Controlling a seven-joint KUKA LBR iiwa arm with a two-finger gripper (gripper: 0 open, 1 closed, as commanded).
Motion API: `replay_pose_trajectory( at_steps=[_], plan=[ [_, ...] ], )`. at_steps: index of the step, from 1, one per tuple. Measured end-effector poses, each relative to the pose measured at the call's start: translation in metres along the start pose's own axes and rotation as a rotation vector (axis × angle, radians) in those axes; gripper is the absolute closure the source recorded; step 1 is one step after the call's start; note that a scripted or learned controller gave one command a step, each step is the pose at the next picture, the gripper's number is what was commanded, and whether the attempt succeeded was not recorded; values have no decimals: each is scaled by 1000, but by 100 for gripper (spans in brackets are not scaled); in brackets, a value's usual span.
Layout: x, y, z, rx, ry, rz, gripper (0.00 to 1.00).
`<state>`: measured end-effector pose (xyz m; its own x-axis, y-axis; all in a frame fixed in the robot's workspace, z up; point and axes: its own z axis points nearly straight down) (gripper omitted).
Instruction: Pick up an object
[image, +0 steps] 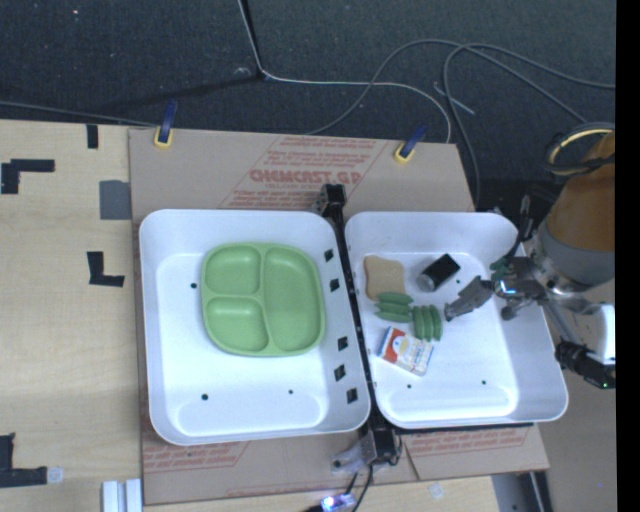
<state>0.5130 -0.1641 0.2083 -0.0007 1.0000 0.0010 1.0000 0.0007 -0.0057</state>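
The right bin (500, 400) holds a tan bread-like piece (382, 275), a small black block (439, 271), green ribbed pieces (412, 314) and a white packet with red and blue print (405, 351). My gripper (466, 301) reaches in from the right, low over the right bin, just right of the green pieces and below the black block. Nothing shows between its fingers. The arm's orange band (588, 205) is at the right edge.
The left bin (175, 400) holds a green divided plate (264, 298). A black clamp row (345, 300) runs between the bins. Cables (400, 70) lie on the dark surface behind the bench.
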Motion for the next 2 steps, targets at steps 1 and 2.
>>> replay_pose_trajectory(
  at_steps=[1,2],
  plan=[
    [-6,-8,50,1,0,2,0],
    [-6,0,107,1,0,0,0]
  ],
)
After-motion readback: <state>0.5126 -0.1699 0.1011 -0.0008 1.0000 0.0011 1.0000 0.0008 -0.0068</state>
